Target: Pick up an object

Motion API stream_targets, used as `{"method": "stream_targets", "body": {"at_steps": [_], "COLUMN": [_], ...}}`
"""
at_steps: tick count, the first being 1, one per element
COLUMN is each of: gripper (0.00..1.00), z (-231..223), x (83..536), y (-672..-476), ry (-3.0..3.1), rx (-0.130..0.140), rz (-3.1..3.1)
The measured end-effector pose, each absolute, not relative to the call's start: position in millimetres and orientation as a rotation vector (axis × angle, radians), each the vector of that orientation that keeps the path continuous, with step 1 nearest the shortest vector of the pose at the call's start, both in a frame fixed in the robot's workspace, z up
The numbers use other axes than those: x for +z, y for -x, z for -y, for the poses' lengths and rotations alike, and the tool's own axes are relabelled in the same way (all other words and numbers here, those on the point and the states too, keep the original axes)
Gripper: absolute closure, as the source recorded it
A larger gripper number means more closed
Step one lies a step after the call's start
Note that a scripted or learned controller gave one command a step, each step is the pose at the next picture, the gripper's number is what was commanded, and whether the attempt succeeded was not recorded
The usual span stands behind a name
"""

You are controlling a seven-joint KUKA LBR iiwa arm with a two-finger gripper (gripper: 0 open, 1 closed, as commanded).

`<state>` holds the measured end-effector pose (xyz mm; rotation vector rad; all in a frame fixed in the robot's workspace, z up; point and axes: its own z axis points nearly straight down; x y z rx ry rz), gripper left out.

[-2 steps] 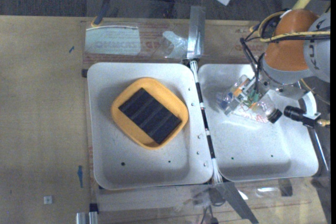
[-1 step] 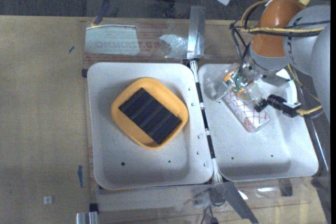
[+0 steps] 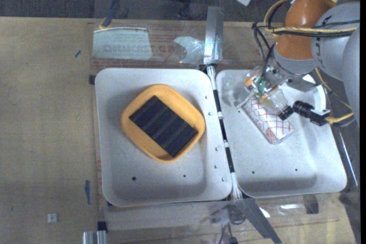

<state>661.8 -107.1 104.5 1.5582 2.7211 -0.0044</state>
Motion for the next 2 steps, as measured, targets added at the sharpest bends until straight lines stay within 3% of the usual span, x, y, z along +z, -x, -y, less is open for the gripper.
{"method": "stream_targets", "body": {"at_steps": [1, 2], "gripper": [1.0, 1.0], "z": [78.4, 83.4], "x": [185.7, 185.3], "y": [-667.8, -623.1], "ry": [-1.195, -0.81], "rx": [0.002, 0.001], "rz": [-2.897, -3.035]}}
